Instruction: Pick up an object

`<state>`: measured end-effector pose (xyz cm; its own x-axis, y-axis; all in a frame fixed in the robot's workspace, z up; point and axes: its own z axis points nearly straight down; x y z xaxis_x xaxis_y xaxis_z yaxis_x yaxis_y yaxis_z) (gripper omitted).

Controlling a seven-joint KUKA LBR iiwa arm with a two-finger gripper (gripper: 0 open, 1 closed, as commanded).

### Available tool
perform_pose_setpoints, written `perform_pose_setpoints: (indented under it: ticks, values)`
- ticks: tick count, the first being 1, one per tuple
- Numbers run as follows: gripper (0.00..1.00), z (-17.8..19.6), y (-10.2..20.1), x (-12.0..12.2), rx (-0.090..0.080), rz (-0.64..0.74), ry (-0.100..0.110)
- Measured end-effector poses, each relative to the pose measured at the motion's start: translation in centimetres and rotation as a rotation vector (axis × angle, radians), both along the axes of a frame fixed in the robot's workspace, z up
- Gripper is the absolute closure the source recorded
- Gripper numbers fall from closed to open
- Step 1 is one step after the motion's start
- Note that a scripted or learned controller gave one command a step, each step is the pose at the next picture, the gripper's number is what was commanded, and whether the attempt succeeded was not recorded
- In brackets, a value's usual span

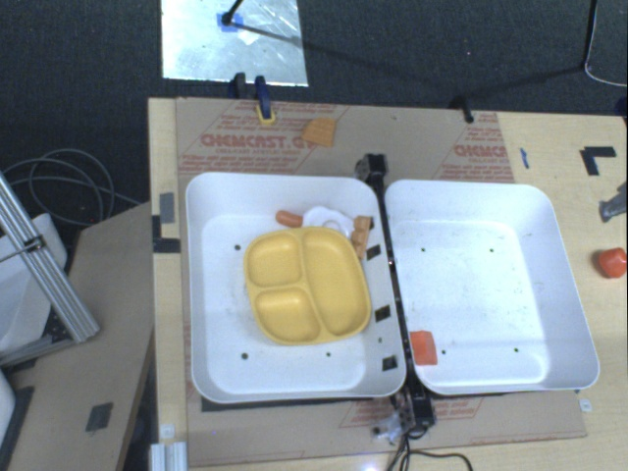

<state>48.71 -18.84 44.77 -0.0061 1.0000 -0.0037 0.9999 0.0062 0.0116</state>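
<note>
Several pickable objects are seen, mostly in the left bin [211,263]. A yellow divided tray [306,285] lies at the centre of that bin, three compartments up. At its 12 o'clock, just beside the rim, a small orange sausage-like piece [288,219] is seen, with a white object [327,219] next to it (shape hard to tell). A tan block [361,234] sits at the tray's 1 o'clock, close to the wall shared with the other bin. In the right bin [549,263] one orange-red block [423,347] is seen at its 7 o'clock corner, well apart from everything else.

On the bench [589,204], a red object [611,262] is seen at the frame's 3 o'clock, outside the bins. Just above it a grey part [615,204] is cut off by the frame edge; possibly the end effector, but its state cannot be told.

Step judged: approach not yet begun, nothing lifted. The next move calls for choosing a target (the isolated orange-red block looks easiest) and bringing the arm over it.
</note>
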Motion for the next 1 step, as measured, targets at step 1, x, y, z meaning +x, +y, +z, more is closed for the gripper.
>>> perform_pose_setpoints:
  ticks: [1]
  values:
    - [0.0,-2.32,-1.91,1.25,0.002,-0.006,0.01]
